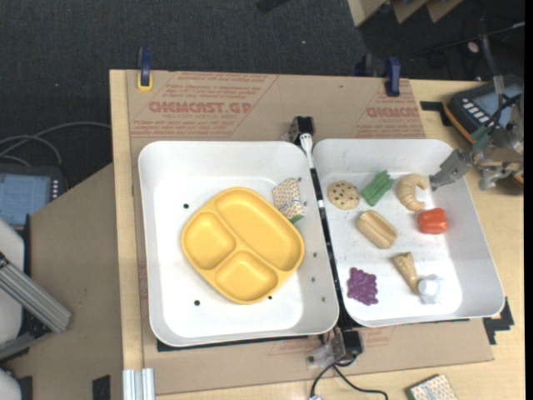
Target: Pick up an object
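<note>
The right bin holds several toy foods: a round cookie, a green piece, a croissant, a red piece, a hot dog bun, purple grapes and an ice cream cone. My gripper comes in over the bin's upper right edge, just right of the croissant and above the red piece. Nothing is seen held in it.
The left bin carries a yellow divided plate, with a small patterned object at its upper right. A black divider with a clamp runs between the bins. Equipment sits off the bench's right corner.
</note>
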Tool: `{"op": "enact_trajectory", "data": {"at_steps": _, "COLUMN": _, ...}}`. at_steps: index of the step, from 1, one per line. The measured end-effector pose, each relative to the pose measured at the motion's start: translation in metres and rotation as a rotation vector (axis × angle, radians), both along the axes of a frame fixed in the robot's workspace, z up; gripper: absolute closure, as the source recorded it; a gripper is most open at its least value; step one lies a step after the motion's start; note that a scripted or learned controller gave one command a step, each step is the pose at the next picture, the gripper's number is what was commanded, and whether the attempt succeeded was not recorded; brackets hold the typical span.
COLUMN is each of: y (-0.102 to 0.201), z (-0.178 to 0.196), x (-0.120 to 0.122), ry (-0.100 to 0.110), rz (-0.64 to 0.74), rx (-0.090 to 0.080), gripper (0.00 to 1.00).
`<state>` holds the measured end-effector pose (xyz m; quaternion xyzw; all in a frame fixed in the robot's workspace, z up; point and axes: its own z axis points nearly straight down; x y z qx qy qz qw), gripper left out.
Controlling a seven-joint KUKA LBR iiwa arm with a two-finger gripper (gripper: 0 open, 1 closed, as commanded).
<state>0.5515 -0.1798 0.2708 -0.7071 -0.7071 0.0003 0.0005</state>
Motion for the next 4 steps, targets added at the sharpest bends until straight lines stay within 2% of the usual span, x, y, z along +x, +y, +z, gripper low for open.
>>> {"op": "enact_trajectory", "data": {"at_steps": 1, "y": -0.046, "z": -0.116, "x": 0.003, "ry": 0.006, "rz": -0.004, "rx": 0.001, "gripper": 0.0}}
{"op": "enact_trajectory", "data": {"at_steps": 2, "y": -0.002, "z": -0.187, "x": 0.068, "ry": -0.008, "rz": 0.005, "rx": -0.003, "gripper": 0.0}}
{"op": "enact_trajectory", "data": {"at_steps": 3, "y": 0.025, "z": -0.189, "x": 0.111, "ry": 0.016, "rz": -0.001, "rx": -0.001, "gripper": 0.0}}
{"op": "enact_trajectory", "data": {"at_steps": 4, "y": 0.022, "z": -0.176, "x": 0.111, "ry": 0.014, "rz": -0.002, "rx": -0.004, "gripper": 1.0}}
